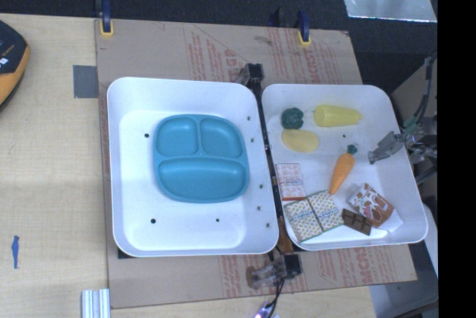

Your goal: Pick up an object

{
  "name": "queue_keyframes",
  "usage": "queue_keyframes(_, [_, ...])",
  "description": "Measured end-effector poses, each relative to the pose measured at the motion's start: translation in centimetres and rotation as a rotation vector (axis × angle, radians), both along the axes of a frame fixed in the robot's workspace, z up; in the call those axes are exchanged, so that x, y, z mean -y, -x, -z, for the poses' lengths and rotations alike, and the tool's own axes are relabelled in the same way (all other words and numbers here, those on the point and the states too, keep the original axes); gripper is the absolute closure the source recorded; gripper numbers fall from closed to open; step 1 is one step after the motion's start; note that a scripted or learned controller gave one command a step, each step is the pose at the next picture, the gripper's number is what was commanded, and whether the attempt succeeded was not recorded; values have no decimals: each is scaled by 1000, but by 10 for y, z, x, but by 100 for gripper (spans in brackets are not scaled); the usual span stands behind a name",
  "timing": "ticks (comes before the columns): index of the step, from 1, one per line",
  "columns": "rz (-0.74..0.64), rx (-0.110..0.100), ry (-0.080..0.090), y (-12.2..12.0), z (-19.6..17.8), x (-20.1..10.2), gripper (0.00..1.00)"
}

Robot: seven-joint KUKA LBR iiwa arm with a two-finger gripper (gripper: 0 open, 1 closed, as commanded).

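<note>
The worktop point(52, 183) is a light wood-grain surface. A brown cardboard sheet point(223, 49) lies flat on it, fixed at the far edge by two clamps — one at the left point(105, 15), one further right point(303, 27). Two shallow white bins rest side by side on the cardboard, touching along their inner walls: the left bin point(126, 160) and the right bin point(387, 105). A grey tape patch point(85, 81) sits just left of the cardboard. An orange-and-black object point(11, 60) lies at the worktop's left edge — partly cut off.
</note>
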State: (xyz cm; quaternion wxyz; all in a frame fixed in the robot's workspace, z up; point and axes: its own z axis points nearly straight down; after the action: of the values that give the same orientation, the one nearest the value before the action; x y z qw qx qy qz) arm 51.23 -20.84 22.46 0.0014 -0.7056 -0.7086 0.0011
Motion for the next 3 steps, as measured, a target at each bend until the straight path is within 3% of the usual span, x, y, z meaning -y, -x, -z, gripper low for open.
queue_keyframes(1, [-6,-6,-3,-26,94,-37,0])
queue_keyframes(2, [-4,-4,-2,-40,135,-53,0])
queue_keyframes(3, [-3,-3,0,-40,122,-50,100])
